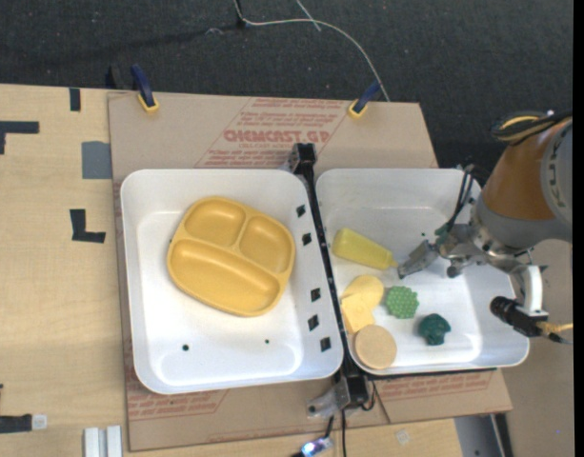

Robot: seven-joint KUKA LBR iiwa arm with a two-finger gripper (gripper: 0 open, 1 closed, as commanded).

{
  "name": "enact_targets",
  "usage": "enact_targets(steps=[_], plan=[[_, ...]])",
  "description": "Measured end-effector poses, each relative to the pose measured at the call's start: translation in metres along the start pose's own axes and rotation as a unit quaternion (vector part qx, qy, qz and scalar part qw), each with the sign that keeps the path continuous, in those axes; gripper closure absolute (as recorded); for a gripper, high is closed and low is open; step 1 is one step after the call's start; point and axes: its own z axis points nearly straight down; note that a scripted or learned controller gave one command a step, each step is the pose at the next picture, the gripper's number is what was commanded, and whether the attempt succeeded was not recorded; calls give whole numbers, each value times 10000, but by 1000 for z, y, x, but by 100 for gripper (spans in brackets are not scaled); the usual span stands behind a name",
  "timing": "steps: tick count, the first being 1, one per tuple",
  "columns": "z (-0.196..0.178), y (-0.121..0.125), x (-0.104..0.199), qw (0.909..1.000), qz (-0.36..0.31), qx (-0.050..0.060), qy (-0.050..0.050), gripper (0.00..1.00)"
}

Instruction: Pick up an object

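The right bin (387, 187) holds several small objects. A yellow block (361, 248) lies near the divider, with a pale yellow piece (362, 298) and a tan round disc (375, 347) below it. A light green bumpy piece (401, 302) and a dark green lump (432, 328) lie further right. My gripper (428, 269) hangs over the middle of the right bin, open, its fingers spread with nothing between them. One fingertip (404, 271) points toward the yellow block and sits just above the light green piece.
The left bin (149, 331) carries a yellow divided plate (232, 253). A black divider (315, 265) runs between the bins. The arm's orange band (520, 184) and grey wrist stand over the right bin's right wall. Two clamps hold the cardboard at the back.
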Motion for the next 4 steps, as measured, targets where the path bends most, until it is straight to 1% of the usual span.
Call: enact_targets(steps=[1,2,3,4], plan=[[-13,1,0,10000,-5,-18,-4,100],[-56,5,-1,10000,-2,-48,-11,100],[-109,5,-1,10000,-4,-52,-12,100],[-116,8,49,10000,-28,-31,5,100]])
